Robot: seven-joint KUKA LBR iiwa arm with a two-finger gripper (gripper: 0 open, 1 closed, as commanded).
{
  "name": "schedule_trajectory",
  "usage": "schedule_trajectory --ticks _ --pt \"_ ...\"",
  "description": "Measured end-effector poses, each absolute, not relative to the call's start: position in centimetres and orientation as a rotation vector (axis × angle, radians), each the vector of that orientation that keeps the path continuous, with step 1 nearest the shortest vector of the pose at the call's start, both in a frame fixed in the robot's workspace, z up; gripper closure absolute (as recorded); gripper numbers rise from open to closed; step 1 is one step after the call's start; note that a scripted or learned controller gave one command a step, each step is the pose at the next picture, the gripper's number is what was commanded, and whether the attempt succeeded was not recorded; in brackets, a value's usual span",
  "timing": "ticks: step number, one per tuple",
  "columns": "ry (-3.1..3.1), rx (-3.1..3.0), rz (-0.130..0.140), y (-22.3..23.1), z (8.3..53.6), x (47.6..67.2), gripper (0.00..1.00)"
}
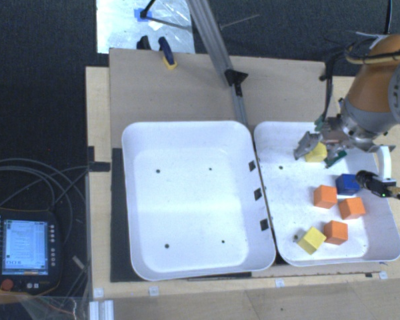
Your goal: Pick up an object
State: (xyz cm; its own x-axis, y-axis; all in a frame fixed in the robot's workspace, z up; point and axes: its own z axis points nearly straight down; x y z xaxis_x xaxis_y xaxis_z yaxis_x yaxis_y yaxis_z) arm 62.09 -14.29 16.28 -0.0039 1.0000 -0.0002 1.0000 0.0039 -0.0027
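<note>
My gripper [318, 151] hangs over the far part of the right bin [280, 245], below the grey wrist and its orange band. A yellow block [315, 154] sits between its two fingers, and the jaws are closed against it. Loose in the same bin lie a blue block [347, 184], three orange blocks [325, 196] [351, 208] [336, 232] and a second yellow block [313, 239], all nearer the front right than the gripper.
The left bin [130, 179] stands beside the right one, their rims touching at the middle. A slanted metal pole [213, 39] crosses the bench behind the bins. A teach pendant [23, 249] and cables lie on the floor at left.
</note>
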Motion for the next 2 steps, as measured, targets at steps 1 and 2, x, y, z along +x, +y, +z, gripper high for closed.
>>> schedule_trajectory --ticks 1,2 --pt "-2.223 -2.216 0.003 -14.3 11.1 62.1 0.00" --pt "-2.230 -2.220 -0.005 -14.3 12.6 62.3 1.00"
